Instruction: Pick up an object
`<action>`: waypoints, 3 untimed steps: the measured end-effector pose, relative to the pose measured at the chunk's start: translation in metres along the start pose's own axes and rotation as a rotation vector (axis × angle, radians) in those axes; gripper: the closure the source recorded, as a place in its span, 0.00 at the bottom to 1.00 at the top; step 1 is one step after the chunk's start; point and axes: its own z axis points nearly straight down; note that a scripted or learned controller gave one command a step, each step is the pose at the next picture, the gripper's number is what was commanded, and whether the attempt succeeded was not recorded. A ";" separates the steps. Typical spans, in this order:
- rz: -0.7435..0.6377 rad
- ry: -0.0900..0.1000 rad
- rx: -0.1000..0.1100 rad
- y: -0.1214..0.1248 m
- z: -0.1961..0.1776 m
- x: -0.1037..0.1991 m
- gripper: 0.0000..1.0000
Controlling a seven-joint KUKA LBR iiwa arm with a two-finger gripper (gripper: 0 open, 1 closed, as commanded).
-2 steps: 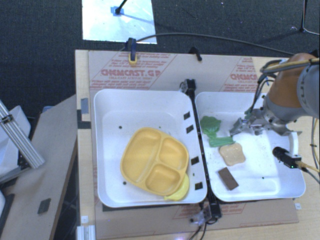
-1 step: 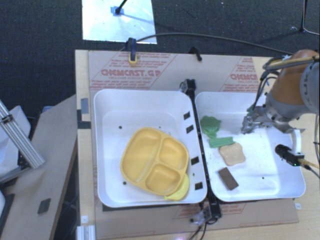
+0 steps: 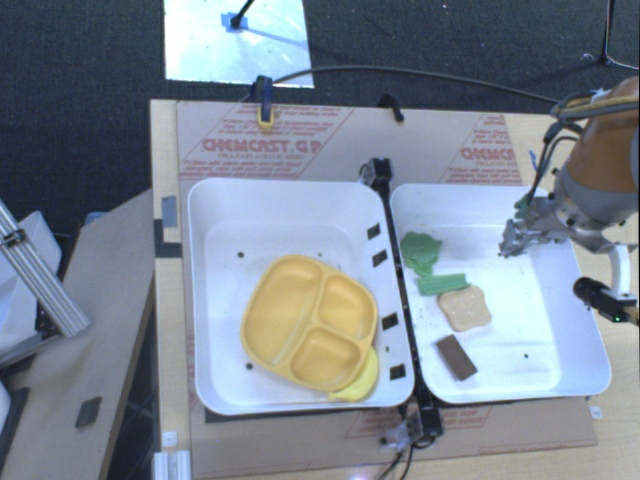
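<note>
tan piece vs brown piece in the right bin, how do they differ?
Colour: the tan piece is pale beige; the brown piece is dark brown.
Shape: the tan piece is broad and rounded, roughly square; the brown piece is a narrower rectangle.
Neighbours: the tan piece touches the green strip above it; the brown piece lies alone nearer the bin's front edge.
Shared: both lie flat in the right bin, away from the gripper.

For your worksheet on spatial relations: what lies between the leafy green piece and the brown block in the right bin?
In the camera view: a green strip and a beige slice.
</note>
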 end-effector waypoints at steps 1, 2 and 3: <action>-0.004 -0.001 -0.002 0.002 -0.054 -0.001 1.00; -0.008 0.002 0.003 0.011 -0.047 0.050 1.00; -0.009 0.003 0.002 0.026 -0.057 0.095 1.00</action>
